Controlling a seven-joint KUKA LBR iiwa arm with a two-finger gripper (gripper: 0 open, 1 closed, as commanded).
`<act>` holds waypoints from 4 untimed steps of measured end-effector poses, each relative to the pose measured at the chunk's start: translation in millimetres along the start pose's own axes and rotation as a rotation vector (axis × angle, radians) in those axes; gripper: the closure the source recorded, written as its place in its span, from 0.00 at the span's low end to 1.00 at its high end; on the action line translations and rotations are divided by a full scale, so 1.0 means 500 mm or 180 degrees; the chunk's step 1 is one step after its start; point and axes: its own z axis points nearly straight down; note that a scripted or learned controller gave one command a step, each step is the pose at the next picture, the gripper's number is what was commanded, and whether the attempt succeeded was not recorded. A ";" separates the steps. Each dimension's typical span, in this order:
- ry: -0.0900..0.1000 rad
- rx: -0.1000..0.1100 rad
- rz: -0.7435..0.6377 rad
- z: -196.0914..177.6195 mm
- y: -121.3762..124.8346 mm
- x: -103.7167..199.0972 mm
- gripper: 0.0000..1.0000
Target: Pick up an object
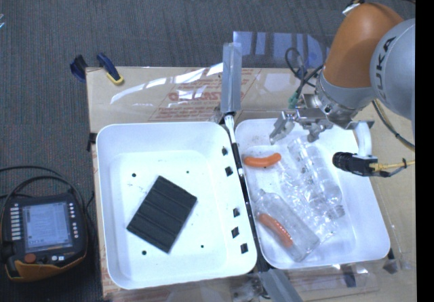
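My gripper [297, 132] hangs over the back of the right bin [369, 189], fingers spread open with nothing between them. Just below and left of it lies an orange sausage-shaped piece [262, 159]. A clear plastic bottle [317, 182] lies in the middle of that bin, under the gripper's near side. A second clear bottle [285, 219] rests at the front with another orange piece [277, 227] against it. In the left bin [115, 158] a black ribbed rectangular pad [162, 214] lies flat.
A black divider with clips [234, 185] runs between the two bins. A clear upright panel [232, 83] stands behind them. A teach pendant [42, 231] sits on the floor at left. Blue and yellow clamps [102, 68] grip the bench's back left corner.
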 end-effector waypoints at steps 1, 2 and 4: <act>-0.0001 -0.0031 -0.0034 0.230 0.025 -0.044 0.00; -0.0002 -0.0015 -0.0228 0.259 0.035 -0.009 0.00; 0.0004 -0.0007 -0.0214 0.243 0.034 -0.010 0.00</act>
